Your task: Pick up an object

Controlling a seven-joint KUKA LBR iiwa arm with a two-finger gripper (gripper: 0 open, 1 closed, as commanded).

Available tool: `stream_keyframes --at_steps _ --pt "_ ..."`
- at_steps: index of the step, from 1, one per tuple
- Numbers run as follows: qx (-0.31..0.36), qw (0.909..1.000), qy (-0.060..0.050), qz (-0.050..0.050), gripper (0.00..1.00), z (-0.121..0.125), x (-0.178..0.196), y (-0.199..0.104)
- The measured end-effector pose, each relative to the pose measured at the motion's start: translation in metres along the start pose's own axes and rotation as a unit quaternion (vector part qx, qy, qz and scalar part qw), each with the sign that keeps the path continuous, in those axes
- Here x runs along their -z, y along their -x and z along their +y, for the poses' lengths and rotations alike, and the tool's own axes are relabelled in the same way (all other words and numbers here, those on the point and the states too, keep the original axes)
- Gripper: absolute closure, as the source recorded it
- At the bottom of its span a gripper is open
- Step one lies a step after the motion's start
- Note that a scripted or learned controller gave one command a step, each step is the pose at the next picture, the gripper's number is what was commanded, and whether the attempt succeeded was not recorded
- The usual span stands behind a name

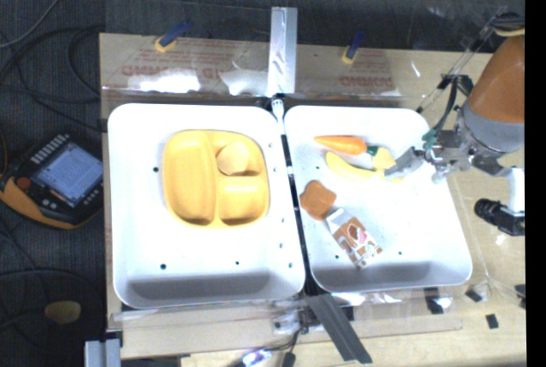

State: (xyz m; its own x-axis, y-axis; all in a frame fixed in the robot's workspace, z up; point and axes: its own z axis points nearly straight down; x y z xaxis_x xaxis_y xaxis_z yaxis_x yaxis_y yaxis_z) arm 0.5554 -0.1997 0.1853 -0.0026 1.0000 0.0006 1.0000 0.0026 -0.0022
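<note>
The right bin (435,237) holds an orange carrot (339,143) at its far side, with a yellow banana (348,165) just in front of it. A brown flat food piece (317,200) lies near the bin's left wall, and a small printed packet (354,239) lies in front of that. My gripper (401,167) reaches in from the right, low over the bin, right beside the banana's right end. Nothing is visibly held in it.
The left bin (136,263) bears a yellow divided plate (188,182) with a round tan item (232,158) in its far right compartment. A metal post (282,49) stands behind the divide between the bins. Cables and a handheld pendant (53,177) lie left of the bench.
</note>
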Motion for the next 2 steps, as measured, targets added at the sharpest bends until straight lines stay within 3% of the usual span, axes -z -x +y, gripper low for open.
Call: stream_keyframes --at_steps 1,2 --pt "0.001 1.0000 0.000 0.000 1.00 0.0008 0.0085 -0.0009" --pt "0.001 1.0000 0.000 0.000 0.00 0.0007 0.0085 -0.0008"
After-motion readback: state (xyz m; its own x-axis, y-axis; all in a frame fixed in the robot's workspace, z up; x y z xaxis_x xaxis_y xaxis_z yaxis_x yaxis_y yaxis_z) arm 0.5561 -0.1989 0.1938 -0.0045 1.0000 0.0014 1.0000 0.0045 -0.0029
